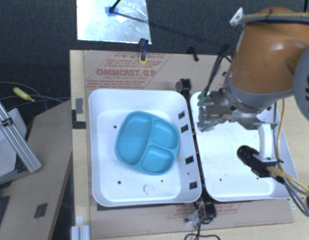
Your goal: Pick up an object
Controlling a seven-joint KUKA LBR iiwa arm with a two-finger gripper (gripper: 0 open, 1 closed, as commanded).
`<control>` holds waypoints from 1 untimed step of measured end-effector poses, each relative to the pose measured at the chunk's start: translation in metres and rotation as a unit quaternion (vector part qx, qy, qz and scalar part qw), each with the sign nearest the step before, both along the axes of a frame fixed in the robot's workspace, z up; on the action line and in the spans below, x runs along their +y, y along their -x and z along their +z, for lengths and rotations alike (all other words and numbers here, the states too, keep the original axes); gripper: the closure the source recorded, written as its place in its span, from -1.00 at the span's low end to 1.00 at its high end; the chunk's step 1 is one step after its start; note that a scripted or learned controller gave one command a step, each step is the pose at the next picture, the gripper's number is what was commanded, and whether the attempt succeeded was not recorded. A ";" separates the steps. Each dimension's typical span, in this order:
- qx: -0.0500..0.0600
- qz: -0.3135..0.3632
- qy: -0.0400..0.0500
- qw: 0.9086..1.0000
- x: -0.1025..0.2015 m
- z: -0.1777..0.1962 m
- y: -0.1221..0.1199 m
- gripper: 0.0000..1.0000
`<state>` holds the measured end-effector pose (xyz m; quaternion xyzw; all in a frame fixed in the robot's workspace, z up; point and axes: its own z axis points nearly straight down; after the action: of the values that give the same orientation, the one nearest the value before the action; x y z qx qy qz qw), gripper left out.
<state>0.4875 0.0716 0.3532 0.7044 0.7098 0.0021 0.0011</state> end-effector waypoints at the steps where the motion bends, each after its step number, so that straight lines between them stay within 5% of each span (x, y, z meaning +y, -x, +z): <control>1: 0.001 -0.004 0.001 1.000 -0.021 0.002 0.000 1.00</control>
<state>0.4872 0.0509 0.3555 0.7073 0.7069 0.0013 0.0011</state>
